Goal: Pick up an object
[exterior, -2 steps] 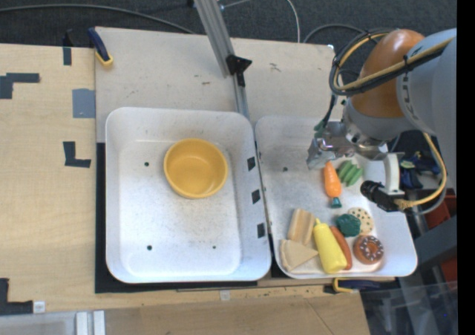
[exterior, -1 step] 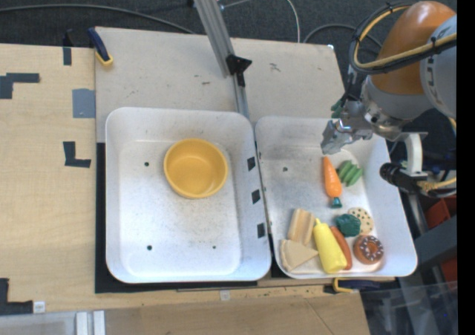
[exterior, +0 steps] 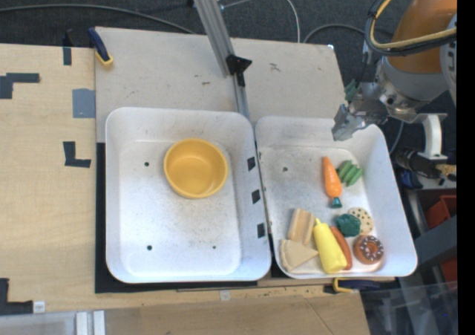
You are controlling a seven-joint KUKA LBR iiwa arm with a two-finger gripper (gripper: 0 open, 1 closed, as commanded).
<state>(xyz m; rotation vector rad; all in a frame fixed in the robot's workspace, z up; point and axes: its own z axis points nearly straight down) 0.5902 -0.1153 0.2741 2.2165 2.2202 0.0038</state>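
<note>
I saw the pincer [exterior: 347,127] hanging over the far right corner of the right bin [exterior: 297,140], tilted in from the arm [exterior: 415,36] at the right. It gripped nothing that I could make out, and I could not tell how far it was parted.

Nearest to it, a little toward me, lay the carrot [exterior: 331,177], pointing roughly away from me, with a green vegetable [exterior: 349,172] just beside it on its right. Both lay apart from the pincer, with bare bin floor between.

Further toward the near edge, the rest of the play food was crowded into the bin's near right corner: a yellow banana [exterior: 329,246], a red sausage [exterior: 344,241] touching it, a dark green piece [exterior: 347,223], a speckled cookie [exterior: 361,216], a brown doughnut [exterior: 368,249], and two tan bread slices [exterior: 300,241]. These pressed against one another.

The left bin [exterior: 133,200] held a yellow bowl [exterior: 195,168], upright, well apart from the pincer. A grey metal bar [exterior: 211,14] slanted over the bench [exterior: 44,163] behind the bins.
</note>
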